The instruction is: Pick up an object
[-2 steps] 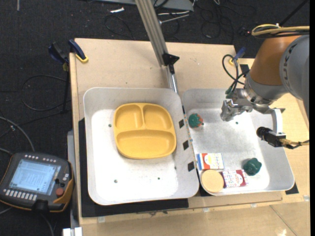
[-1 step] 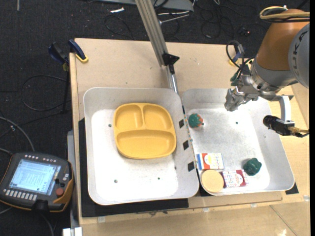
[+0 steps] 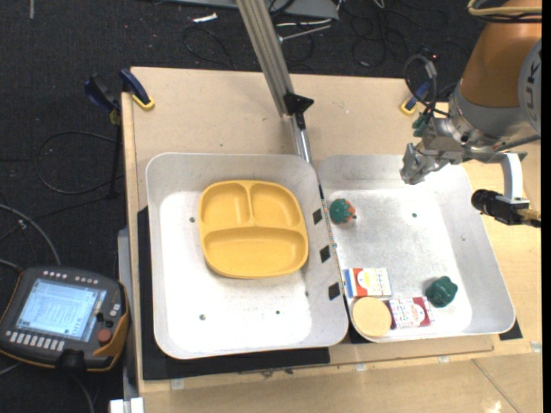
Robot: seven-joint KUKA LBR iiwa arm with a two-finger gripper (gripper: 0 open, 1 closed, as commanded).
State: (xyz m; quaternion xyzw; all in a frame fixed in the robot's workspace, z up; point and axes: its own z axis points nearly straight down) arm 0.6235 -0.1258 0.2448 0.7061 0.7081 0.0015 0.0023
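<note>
My gripper [image 3: 414, 168] hangs over the far edge of the right bin [image 3: 413, 239], above bare white floor, with nothing seen between its fingers. A small green and orange toy [image 3: 343, 211] lies down and to the left of it, near the bin's left wall. Along the front edge sit a small white carton [image 3: 367, 280], a round tan disc [image 3: 373, 316], a red and white packet [image 3: 409, 312] and a dark green lump [image 3: 442, 292].
A yellow divided plate [image 3: 253, 228] rests in the left bin [image 3: 172, 299]. A metal pole [image 3: 274, 58] slants down to the join between the bins. A teach pendant [image 3: 60, 315] lies off the bench at the lower left.
</note>
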